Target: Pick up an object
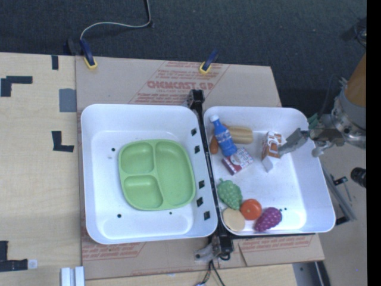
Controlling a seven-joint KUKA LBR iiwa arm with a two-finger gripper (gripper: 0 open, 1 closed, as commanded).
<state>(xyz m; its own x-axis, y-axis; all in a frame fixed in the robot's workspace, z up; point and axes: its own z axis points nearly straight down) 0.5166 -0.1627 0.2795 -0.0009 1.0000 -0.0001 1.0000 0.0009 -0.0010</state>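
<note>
Purple grapes [268, 218] lie nearest, at about five o'clock in the right bin [318, 204], beside a red tomato [251, 208], a pale round piece [233, 220] and a green leafy vegetable [229, 193]; higher up, near eleven o'clock, a blue bottle [224, 138] leans across a tan bread roll [241, 134], with a red and white packet [238, 159] just below them; a small carton [273, 145] stands near one o'clock in the same bin; any of these could serve as the object to pick.

At three o'clock the hand [296, 141] reaches over the bin's right rim, its grey fingers [294, 140] pointing toward the small carton and seemingly just apart from it; nothing sits between them, and whether they are spread or closed I cannot tell.

The left bin [95, 159] holds a green divided plate [158, 174]; both bins rest on cardboard [119, 85] on the table [30, 159].

Risk, as I judge it: the carton is light and upright, so a slanted approach may tip or push it away rather than grip it.

Red print on the cardboard reads roughly "CHEMCAST GP"; the packet and carton labels are too small to read.
</note>
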